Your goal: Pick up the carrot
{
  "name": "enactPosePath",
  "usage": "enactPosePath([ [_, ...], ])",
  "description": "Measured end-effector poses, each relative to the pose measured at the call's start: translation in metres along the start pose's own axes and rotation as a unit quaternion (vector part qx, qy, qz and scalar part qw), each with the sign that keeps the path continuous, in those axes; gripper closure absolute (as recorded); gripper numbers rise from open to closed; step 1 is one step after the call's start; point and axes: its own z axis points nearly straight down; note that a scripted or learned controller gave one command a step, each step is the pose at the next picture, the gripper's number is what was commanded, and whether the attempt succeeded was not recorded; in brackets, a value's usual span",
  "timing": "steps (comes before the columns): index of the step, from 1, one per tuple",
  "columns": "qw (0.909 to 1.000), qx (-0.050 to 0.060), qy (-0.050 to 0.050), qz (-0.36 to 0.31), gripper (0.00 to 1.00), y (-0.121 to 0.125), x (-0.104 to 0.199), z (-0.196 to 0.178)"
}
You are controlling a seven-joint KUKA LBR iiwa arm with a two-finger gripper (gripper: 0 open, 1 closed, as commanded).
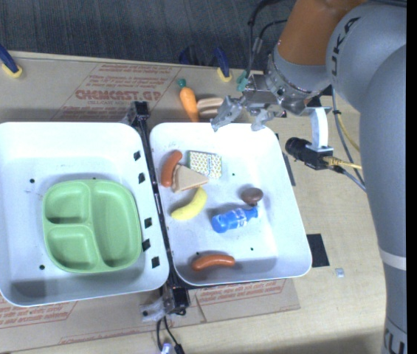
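Observation:
The carrot (187, 102), orange with a small green top, lies on the cardboard just behind the right bin's far rim, outside the bin. A tan bun-like piece (209, 107) rests against its right side. My gripper (240, 118) hovers over the right bin's far edge, a short way right of the carrot and the tan piece. Its fingers are spread open with nothing between them.
The right bin (285, 198) holds a red sausage (170, 168), a patterned block (205, 163), a tan wedge (186, 180), a banana (190, 205), a blue bottle (232, 219), a brown lump (251, 195) and a hot dog (212, 261). The left bin (9, 168) holds a green divided plate (90, 226).

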Motion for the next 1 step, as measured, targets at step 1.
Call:
enactPosePath([
  [1, 0.9895, 0.002, 0.001, 0.145, 0.00, 0.0194, 0.0314, 0.0842],
])
